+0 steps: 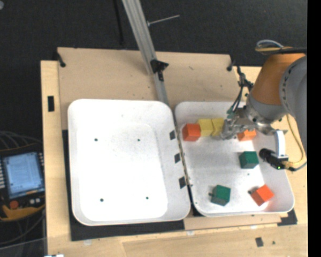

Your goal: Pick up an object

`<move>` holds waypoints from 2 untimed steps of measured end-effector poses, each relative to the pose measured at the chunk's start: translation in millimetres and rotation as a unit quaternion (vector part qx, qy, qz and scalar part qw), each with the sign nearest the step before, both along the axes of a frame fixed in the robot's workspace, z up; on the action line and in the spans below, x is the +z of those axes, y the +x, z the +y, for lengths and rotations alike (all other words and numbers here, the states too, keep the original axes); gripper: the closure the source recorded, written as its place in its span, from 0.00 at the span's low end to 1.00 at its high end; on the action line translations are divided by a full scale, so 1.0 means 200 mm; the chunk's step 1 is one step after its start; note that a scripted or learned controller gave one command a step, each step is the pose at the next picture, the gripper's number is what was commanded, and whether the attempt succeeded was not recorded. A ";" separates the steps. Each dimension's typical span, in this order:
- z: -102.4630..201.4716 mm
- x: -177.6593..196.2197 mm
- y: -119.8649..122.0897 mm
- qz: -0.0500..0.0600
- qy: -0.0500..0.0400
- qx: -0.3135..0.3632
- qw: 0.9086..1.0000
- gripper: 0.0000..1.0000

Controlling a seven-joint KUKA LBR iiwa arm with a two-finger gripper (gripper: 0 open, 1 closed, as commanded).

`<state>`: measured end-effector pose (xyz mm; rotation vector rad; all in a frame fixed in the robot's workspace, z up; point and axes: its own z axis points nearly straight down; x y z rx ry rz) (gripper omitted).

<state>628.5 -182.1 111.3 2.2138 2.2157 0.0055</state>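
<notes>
The gripper (231, 128) hangs low over the yellow block (211, 126) in the right bin (203, 208), seemingly mid-grasp; I cannot tell its opening or hold, so lifting straight up should reveal it.

Two shallow white bins on the table: left bin (85, 143), right bin (203, 159).

Blocks counted, all within the right bin:
- Orange: three, (191, 132), (261, 195), and one (248, 135) partly hidden beneath the arm.
- Yellow: two, (206, 126) and (218, 126), touching.
- Green: two, (249, 159) and (221, 195).

Total visible: seven blocks.
</notes>
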 end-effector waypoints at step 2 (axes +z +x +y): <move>-0.03 0.48 -0.03 0.001 0.001 -0.001 1.000 1.00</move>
